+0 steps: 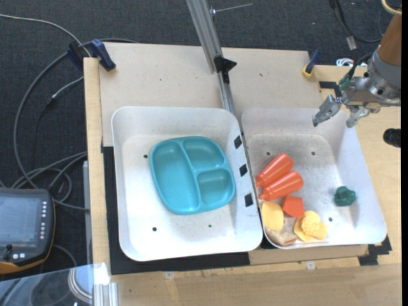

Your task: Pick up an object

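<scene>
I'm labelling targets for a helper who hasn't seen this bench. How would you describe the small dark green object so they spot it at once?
Start at the right-hand shallow white bin. Most items cluster at its near left: two orange cones and yellow pieces. The small dark green lumpy object sits alone near the right wall, the sole green item.

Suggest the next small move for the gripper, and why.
Probably move toward the near side of the right bin and descend over the green toy. The gripper hangs open above the bin's far right corner with nothing between its fingers. The green toy lies alone on bare floor, apart from the crowded orange cones and yellow pieces.
</scene>
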Controlling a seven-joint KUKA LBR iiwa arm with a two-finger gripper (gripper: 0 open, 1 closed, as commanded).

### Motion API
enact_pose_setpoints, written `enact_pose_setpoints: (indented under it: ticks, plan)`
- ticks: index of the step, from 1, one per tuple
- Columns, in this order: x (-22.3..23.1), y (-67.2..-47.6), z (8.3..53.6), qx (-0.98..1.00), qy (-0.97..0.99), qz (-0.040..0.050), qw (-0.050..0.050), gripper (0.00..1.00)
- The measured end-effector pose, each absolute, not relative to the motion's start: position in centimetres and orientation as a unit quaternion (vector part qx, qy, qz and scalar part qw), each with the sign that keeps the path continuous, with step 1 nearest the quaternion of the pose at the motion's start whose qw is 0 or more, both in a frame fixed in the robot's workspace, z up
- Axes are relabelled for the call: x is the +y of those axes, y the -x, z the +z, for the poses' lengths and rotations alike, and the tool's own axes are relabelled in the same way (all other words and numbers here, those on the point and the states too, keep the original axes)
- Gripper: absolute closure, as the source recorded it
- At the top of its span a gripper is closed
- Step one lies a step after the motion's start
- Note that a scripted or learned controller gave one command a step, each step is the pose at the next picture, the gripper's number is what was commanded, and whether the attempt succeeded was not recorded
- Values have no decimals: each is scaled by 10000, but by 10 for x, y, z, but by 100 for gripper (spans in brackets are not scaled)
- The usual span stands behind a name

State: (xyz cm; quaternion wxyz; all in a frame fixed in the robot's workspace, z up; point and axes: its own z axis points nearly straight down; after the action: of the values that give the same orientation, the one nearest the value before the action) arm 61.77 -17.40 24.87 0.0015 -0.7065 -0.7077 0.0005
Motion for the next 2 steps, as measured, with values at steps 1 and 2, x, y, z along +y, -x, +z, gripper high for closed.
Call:
enact_pose_setpoints:
  ticks: [1, 2]
  plan:
    - [-174, -618, 249, -7078, 7064, 6, 16, 0]
    - [-170, -619, 206, -7079, 7063, 14, 26, 0]
